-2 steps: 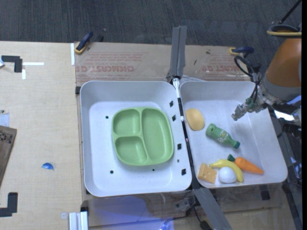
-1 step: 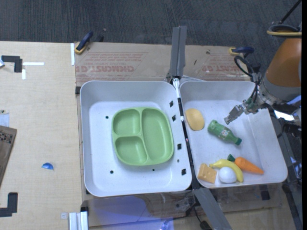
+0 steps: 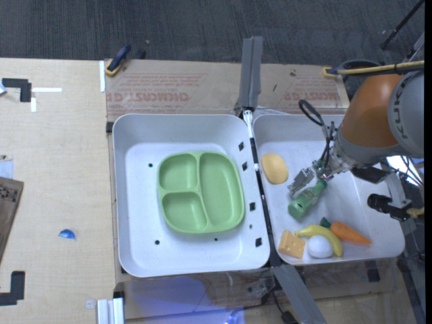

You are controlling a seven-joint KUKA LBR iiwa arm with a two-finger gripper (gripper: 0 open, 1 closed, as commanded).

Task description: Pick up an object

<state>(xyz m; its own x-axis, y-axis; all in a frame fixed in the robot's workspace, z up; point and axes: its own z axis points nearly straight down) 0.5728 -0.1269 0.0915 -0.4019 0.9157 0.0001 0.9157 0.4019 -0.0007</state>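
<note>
My gripper (image 3: pixel 302 181) hangs low in the right bin (image 3: pixel 378 252), reaching in from the right. Its tip is right over the upper end of a green cylinder-shaped object (image 3: pixel 306 201), which lies tilted on the bin floor. I cannot tell whether they touch. A yellow oval object (image 3: pixel 274 168) lies just left of the gripper. Near the bin's front edge sit an orange cheese wedge (image 3: pixel 291 244), a white egg (image 3: pixel 320 247), a yellow banana (image 3: pixel 318 231) and an orange carrot (image 3: pixel 349 232).
The left bin (image 3: pixel 128 181) holds a green divided plate (image 3: pixel 201 192). A grey divider bar (image 3: pixel 251 73) stands behind the seam between the bins. The arm's orange band (image 3: pixel 368 113) and cables loom over the right bin's back corner.
</note>
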